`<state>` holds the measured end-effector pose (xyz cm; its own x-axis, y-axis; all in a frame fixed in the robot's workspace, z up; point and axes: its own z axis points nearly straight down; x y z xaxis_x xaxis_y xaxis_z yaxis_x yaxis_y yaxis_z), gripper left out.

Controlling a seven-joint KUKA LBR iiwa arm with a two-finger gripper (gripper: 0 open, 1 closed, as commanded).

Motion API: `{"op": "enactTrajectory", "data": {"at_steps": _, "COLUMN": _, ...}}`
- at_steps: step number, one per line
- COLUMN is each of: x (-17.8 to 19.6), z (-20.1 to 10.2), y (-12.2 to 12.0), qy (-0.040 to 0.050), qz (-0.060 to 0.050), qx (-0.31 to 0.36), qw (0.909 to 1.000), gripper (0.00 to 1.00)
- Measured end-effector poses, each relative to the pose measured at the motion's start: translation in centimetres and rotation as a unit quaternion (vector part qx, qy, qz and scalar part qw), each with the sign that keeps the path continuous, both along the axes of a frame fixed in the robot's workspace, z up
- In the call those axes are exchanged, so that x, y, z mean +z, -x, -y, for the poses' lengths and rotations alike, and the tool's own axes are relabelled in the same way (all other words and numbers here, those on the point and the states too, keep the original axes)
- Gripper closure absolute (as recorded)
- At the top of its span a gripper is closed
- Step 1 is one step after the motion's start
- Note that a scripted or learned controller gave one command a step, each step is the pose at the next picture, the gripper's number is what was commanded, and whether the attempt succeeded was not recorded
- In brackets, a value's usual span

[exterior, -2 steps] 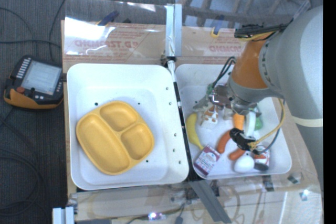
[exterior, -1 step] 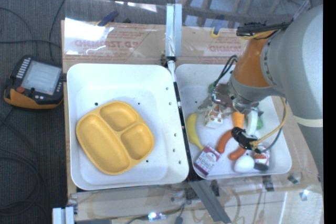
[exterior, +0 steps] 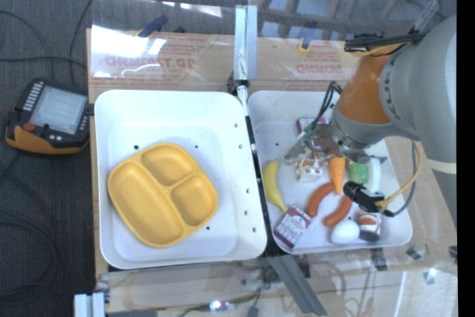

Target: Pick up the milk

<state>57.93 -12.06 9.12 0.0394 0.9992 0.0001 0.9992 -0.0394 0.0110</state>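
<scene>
Two bins [exterior: 223, 249] on desk — hand [exterior: 315, 147] low in right bin above milk [exterior: 294, 225], grip state unclear.

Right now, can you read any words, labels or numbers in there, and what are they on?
Nothing reads clearly.
Red print on the clear panels behind the bins: mirrored and blurred, unreadable.
Carton label at the right bin's front: too small.
Small box by the arm: print too blurred.
Handheld screen on the floor: washed out.
</scene>
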Motion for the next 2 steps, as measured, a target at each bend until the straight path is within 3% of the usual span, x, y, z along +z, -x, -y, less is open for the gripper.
{"op": "enactTrajectory", "data": {"at_steps": 1, "x": 9.2, "z": -3.0, "y": -4.7, "qy": 0.0018, "qz": -0.005, "qx": 0.034, "qw": 0.9994, "gripper": 1.00}}
{"op": "enactTrajectory", "data": {"at_steps": 2, "x": 8.1, "z": -2.1, "y": 0.2, "qy": 0.0004, "qz": -0.007, "qx": -0.134, "qw": 0.9910, "gripper": 1.00}}
